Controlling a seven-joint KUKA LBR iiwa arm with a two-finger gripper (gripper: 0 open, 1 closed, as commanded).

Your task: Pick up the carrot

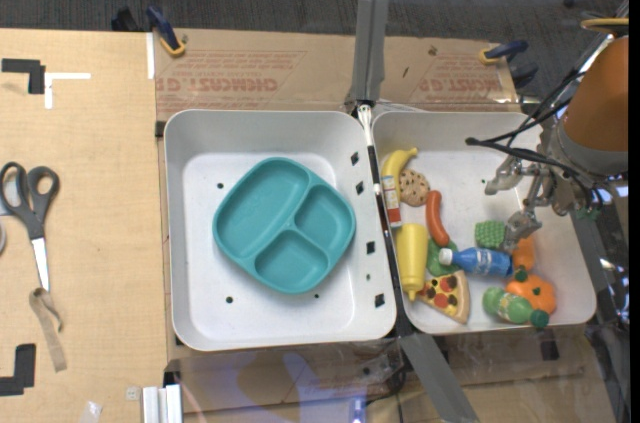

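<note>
The carrot (523,256) is a short orange piece in the right bin (470,156), near its right wall, partly covered by the gripper and by the blue bottle's end. My gripper (522,223) hangs directly above the carrot's upper end, reaching in from the right under the grey wrist with its orange band. Whether it touches the carrot is not visible from here.
Crowded round the carrot are a green knobbly toy (490,233), a blue bottle (478,261), an orange fruit (535,291) on a green piece, a pizza slice (447,294), a yellow bottle (411,256), a red sausage (437,216), a cookie and a banana (396,163). The left bin holds a teal divided plate (285,223).
</note>
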